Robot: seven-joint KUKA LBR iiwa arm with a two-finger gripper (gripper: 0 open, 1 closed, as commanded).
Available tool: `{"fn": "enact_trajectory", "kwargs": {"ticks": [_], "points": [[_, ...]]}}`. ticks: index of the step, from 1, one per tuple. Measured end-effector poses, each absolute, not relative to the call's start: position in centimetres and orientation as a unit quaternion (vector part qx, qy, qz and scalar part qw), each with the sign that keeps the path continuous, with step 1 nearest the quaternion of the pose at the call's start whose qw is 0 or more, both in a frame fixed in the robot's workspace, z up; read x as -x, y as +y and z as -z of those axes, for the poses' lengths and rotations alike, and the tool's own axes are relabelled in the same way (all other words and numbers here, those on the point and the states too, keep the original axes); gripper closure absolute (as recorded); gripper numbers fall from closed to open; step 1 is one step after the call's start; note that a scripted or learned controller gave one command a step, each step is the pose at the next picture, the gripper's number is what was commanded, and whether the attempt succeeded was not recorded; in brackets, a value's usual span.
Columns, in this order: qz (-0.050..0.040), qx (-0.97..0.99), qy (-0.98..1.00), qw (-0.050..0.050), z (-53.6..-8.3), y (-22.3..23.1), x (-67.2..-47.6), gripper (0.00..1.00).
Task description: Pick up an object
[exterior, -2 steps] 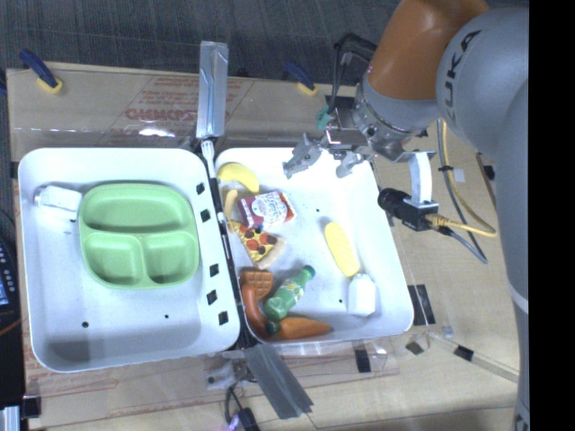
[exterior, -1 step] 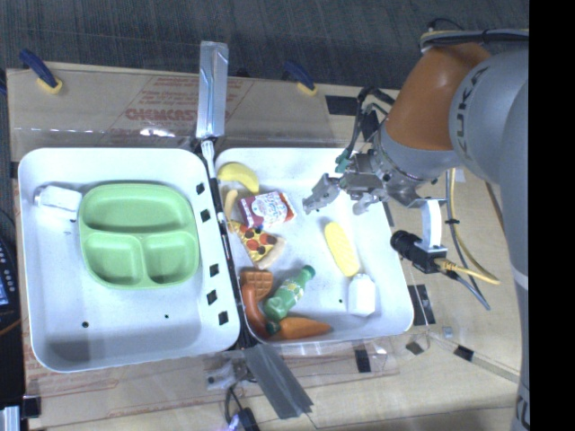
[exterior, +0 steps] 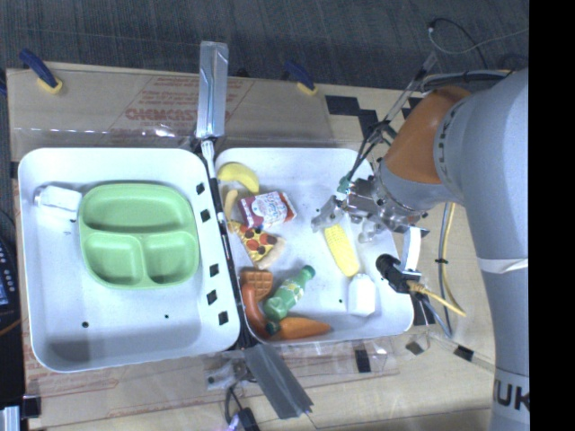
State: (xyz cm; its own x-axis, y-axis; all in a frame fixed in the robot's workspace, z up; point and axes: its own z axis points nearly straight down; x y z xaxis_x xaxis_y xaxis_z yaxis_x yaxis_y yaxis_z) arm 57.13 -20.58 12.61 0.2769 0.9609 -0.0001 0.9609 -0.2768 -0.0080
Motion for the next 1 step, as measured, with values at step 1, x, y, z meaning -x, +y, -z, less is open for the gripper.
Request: {"fn": "enact_trajectory", "kwargs": {"ticks": [1], "points": [[-0.0006, 0.831, -0.556, 0.001, -19.75, -12.88, -58.86, 0.0]]}}
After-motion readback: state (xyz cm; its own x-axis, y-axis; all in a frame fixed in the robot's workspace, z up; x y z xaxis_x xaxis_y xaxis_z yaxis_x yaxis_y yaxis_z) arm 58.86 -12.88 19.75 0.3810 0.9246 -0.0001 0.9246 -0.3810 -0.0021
